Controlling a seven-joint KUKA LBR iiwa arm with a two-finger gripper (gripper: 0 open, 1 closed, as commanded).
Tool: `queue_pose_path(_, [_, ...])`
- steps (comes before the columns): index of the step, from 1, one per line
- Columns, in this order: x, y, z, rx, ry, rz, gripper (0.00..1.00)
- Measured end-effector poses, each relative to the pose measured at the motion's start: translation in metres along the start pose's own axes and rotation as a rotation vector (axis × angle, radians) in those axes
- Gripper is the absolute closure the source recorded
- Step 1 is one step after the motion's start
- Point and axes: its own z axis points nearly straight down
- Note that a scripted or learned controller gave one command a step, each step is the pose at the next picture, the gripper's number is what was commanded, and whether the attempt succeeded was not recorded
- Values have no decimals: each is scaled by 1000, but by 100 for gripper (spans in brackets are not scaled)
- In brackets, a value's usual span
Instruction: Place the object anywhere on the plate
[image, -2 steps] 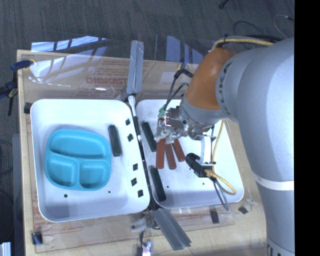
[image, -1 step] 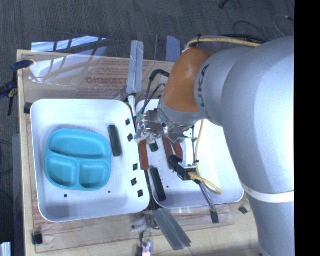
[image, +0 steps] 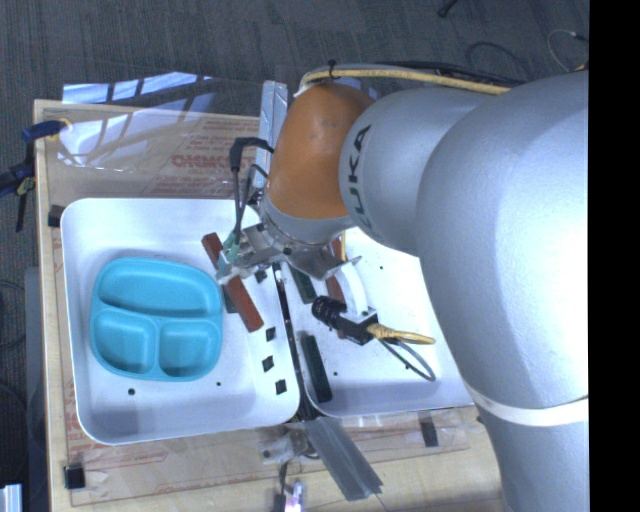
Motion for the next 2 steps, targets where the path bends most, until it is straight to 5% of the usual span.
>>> queue_pose_path(1, [46, 23, 0, 0, 0, -8, 100])
queue_pose_path(2, [46, 23, 0, 0, 0, -8, 0])
